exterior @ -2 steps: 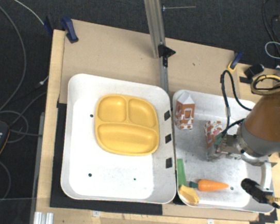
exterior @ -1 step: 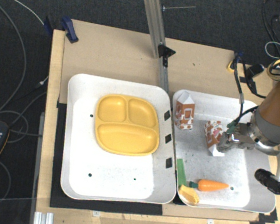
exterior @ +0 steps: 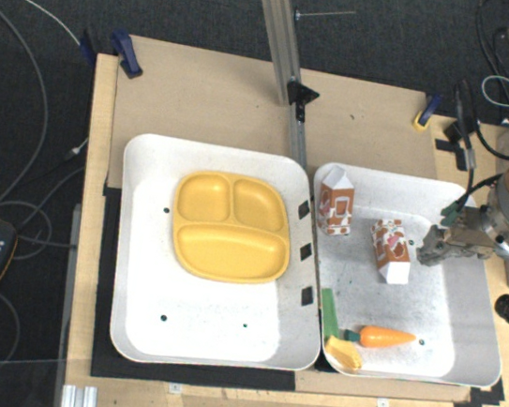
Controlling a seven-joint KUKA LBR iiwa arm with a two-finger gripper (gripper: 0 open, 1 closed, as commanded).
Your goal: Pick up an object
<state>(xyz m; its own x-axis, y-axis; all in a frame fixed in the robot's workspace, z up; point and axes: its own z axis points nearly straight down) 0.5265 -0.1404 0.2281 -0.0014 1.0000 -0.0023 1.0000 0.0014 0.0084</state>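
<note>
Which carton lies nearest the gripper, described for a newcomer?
Find the right-hand white bin. Near its middle, just left of the gripper, lies a small carton. Unlike the upright carton beside the bin's left wall, it is tipped on its side.

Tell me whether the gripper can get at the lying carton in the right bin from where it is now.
Probably yes. The gripper sits just to the right of the lying carton, with bare bin floor between them, and the upright carton stands clear on the far side.
</note>
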